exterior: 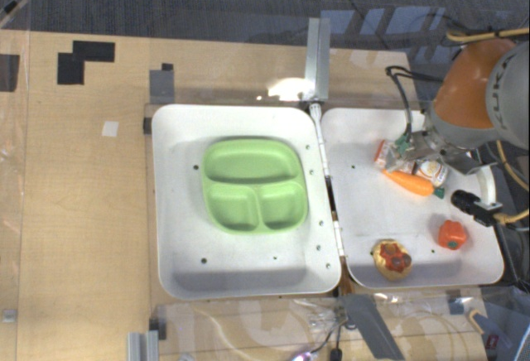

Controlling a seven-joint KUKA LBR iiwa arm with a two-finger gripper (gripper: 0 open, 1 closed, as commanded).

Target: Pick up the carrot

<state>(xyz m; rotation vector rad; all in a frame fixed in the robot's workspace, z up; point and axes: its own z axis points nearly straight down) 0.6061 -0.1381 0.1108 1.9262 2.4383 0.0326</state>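
The carrot [411, 182] lies in the right bin [364, 219], in its upper right part. Its long axis runs nearly left-right, dipping slightly toward the right. The end effector [424, 154] hangs just above and slightly right of it, almost touching. Whether it is open or closed cannot be told from here, and nothing is visibly held. A small packet [383, 156] sits close by the carrot's left end.
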